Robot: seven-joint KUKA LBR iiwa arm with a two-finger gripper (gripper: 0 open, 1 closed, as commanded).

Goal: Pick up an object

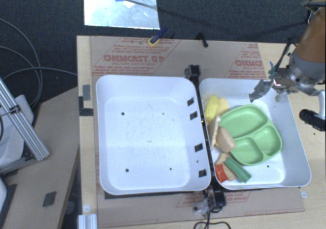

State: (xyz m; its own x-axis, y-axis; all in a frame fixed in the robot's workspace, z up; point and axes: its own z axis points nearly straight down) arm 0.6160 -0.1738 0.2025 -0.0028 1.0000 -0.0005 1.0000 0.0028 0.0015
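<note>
Two shallow white bins are sitting side by side, a left bin (pixel 147 136) and a right bin (pixel 290 136). One green divided plate (pixel 252 134) is lying in the right one, among several small toy foods (pixel 224 139).

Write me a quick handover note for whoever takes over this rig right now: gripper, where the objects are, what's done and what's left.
Gripper: above the far right corner of the right bin, nothing between its fingers; open or shut cannot be told from this view.
Objects, all in the right bin: green divided plate in the middle; yellow corn-like toy at the plate's far left; a tan piece along the left wall; a green stick and a red piece at the near left corner.
Left bin: no objects seen.
Done: nothing picked up.
Left: descend on one object, grasp and lift.
</note>
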